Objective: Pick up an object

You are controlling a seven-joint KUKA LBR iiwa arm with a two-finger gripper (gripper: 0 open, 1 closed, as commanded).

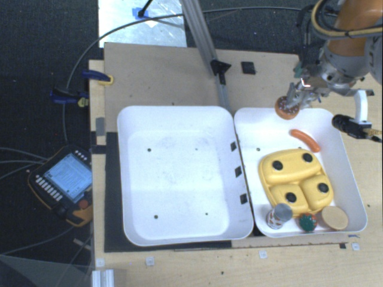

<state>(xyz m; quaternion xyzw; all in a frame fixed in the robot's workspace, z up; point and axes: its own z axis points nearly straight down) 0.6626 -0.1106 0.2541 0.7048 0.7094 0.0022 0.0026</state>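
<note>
My gripper (291,102) hangs over the far rim of the right bin (354,184). Its fingers are shut on a small round orange-brown object (284,108), which sits at the fingertips level with the bin's back edge. Inside the right bin lie an orange sausage-shaped piece (305,139), a large yellow block with black dots (295,175), a small silver can (277,215), a green ball (307,222) and a tan disc (335,218).
The left bin (128,178) stands beside the right one, with black clips (238,171) along the shared wall. A grey pole (200,31) slants in from the top. A black fixture (353,124) sits at the right rim. A teach pendant (63,183) lies off the bench, left.
</note>
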